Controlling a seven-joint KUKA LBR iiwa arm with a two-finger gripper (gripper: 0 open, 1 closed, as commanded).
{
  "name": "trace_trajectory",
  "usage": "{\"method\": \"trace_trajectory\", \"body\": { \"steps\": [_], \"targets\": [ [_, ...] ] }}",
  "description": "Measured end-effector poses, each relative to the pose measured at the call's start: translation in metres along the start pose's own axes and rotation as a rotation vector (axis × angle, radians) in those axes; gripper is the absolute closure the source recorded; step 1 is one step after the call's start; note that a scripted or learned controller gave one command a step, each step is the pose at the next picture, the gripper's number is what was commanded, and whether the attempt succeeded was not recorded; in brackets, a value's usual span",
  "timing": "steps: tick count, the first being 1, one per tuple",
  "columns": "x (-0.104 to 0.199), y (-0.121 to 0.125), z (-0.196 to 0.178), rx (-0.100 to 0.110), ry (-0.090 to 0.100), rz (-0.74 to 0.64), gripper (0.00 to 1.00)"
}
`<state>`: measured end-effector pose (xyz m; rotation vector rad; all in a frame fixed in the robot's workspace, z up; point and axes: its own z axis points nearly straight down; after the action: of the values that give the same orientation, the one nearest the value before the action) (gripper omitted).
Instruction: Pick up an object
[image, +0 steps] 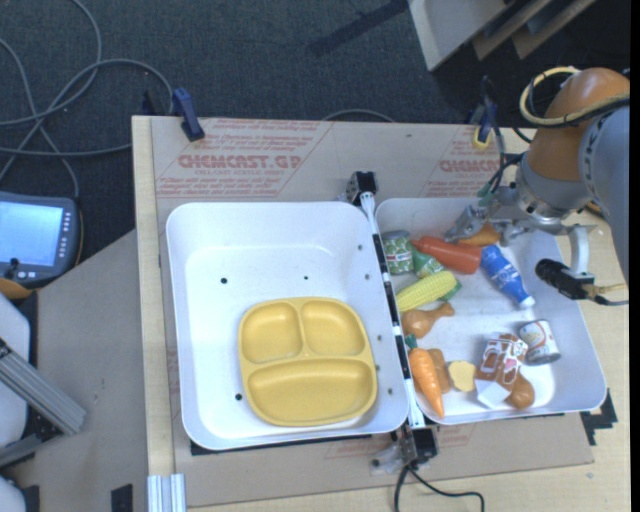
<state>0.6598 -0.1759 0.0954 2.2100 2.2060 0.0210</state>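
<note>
The right bin (580, 375) holds several toy foods. A red pepper (450, 253) lies near its far side, with a blue bottle (505, 275) to its right and a corn cob (427, 290) below it. My gripper (477, 224) is low over the bin's far edge, just above the red pepper's right end and next to a small orange item (484, 239). The wrist hides what lies directly under it. Nothing visibly hangs from the gripper.
A green can (398, 252), drumstick (425, 320), carrot (428, 380), silver tin (541, 341), snack packet (500, 360) and yellow chip (461, 376) also lie in the right bin. The left bin (200, 250) bears a yellow divided plate (308, 360). A black clip (362, 184) sits between the bins.
</note>
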Motion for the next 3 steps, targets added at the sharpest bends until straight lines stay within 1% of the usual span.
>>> {"method": "trace_trajectory", "body": {
  "steps": [1,2,3],
  "targets": [
    [0.001,-0.007,0.000,0.027,0.002,-0.003,1.00],
    [0.001,-0.007,0.000,0.028,0.001,-0.003,0.00],
    [0.001,-0.006,-0.011,0.025,0.001,-0.004,1.00]
  ]
}}
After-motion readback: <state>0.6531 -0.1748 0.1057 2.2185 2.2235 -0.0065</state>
